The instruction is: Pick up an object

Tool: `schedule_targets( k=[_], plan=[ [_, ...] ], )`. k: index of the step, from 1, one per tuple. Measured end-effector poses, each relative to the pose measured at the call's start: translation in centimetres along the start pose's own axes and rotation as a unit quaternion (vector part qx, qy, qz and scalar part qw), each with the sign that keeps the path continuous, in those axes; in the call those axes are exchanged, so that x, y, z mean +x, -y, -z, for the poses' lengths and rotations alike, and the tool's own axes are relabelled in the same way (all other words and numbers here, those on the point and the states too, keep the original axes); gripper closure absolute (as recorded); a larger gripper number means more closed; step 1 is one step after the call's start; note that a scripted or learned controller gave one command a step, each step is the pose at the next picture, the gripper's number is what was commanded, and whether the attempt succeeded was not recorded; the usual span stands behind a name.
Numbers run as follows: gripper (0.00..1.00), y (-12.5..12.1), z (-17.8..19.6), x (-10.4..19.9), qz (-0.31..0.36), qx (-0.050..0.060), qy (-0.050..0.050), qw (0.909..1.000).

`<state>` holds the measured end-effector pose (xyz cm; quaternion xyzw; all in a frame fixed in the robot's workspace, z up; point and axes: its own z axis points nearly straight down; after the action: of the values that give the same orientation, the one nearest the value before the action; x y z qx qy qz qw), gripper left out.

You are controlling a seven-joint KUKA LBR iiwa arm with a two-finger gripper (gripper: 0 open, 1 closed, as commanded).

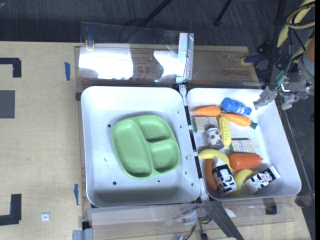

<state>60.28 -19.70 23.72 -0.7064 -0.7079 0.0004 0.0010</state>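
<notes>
- Tool (280,95) hangs at the right bin's (287,134) upper right rim; I cannot tell its state.
- Toys crowd the right bin: carrots (235,119), corn (225,130), bananas (216,155).
- Green tray (145,145) lies in the left bin (100,109).

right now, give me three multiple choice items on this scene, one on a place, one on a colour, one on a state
1. Where does the green divided plate lie?
A. in the left bin
B. in the right bin
C. on the wooden bench

2. What colour is the bottle-like thing at the far end of the right bin?
A. red
B. blue
C. black

3. Where is the end effector relative to the toys?
A. clamped on the corn cob
B. pressed into the green plate
C. up by the right bin's far right corner, apart from the toys

Answers:
1 A, the plate sits inside the left bin.
2 B, it is plainly blue.
3 C, nothing shows between its fingers.
</notes>
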Motion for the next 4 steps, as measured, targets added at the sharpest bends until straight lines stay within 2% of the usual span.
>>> schedule_targets(
  k=[1, 2, 3, 4],
  plan=[
    [0.0, -3.1, -10.1, 1.0, 0.048, 0.0, 0.0, 0.9989],
    [0.0, 1.2, -10.8, 2.7, 0.203, 0.0, 0.0, 0.9792],
    [0.0, 1.2, -10.8, 2.6, 0.203, 0.0, 0.0, 0.9792],
    [0.0, -3.7, -14.3, 2.1, 0.231, 0.002, 0.0, 0.9729]
  ],
)
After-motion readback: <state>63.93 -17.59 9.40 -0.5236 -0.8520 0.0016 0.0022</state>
